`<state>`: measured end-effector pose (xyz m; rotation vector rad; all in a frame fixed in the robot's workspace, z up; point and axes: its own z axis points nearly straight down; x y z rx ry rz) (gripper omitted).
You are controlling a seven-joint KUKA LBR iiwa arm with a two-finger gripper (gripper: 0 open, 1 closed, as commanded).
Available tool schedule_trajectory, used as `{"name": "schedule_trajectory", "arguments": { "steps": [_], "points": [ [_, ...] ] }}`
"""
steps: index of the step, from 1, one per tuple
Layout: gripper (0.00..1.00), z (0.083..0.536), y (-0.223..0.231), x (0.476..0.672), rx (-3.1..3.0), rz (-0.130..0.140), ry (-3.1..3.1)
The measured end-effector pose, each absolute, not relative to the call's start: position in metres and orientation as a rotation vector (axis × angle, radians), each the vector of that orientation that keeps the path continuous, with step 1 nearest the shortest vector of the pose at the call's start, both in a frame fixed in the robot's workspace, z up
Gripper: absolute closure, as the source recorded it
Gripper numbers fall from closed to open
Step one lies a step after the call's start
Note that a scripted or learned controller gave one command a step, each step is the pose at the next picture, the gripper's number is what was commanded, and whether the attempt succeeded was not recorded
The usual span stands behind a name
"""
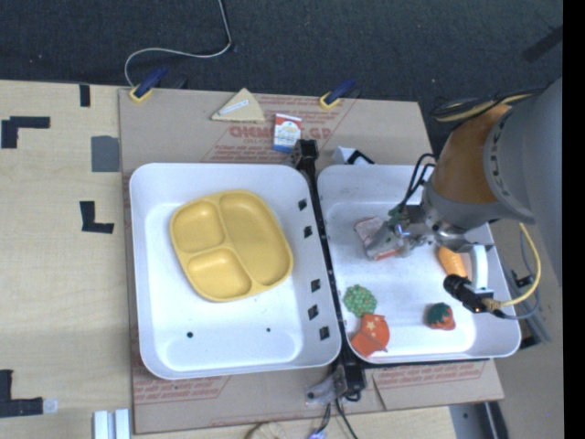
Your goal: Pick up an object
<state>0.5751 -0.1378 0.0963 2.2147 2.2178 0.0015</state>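
The arm (494,167) sweeps in from three o'clock over the surface (55,245). Left bin (151,337) carries a yellow divided plate (228,243) at its centre. Right bin (411,176) is the busy one: the gripper (395,239) sits low at its middle, right against a pinkish-grey object (371,231) with a red-orange edge; whether the fingers are spread or pinching it, I cannot tell. Toward six o'clock, a red piece (370,334), a green broccoli piece (359,297) just above it, and a small red-and-green piece (441,315) at four o'clock.
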Motion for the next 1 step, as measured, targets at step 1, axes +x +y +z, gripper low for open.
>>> {"name": "schedule_trajectory", "arguments": {
  "steps": [1],
  "points": [
    [1.00,0.1843,-0.0602,0.5516,2.219,0.000,2.224]
  ]
}}
